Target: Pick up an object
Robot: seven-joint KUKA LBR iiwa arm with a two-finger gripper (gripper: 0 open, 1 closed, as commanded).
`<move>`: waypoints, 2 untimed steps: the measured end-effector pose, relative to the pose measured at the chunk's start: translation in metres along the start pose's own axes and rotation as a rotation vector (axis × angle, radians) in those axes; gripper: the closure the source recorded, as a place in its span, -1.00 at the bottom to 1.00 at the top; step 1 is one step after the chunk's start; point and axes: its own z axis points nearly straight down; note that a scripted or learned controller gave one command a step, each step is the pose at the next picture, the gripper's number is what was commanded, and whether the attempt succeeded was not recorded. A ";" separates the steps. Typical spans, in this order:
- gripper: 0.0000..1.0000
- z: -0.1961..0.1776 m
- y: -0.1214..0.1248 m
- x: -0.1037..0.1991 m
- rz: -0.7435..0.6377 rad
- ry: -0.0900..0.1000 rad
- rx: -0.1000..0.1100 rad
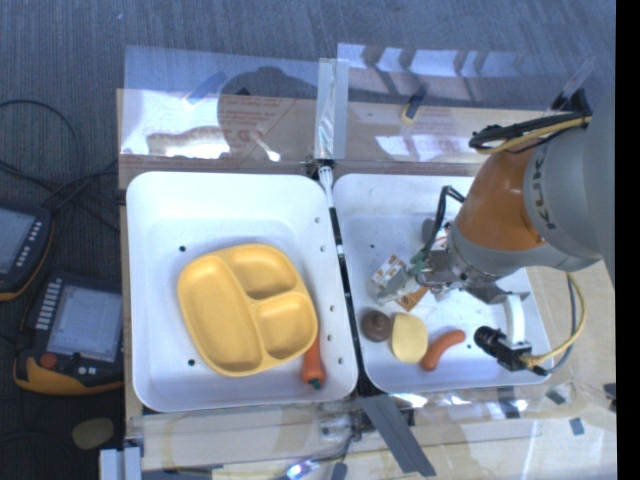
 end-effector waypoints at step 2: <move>1.00 -0.089 0.069 0.090 -0.019 -0.002 0.002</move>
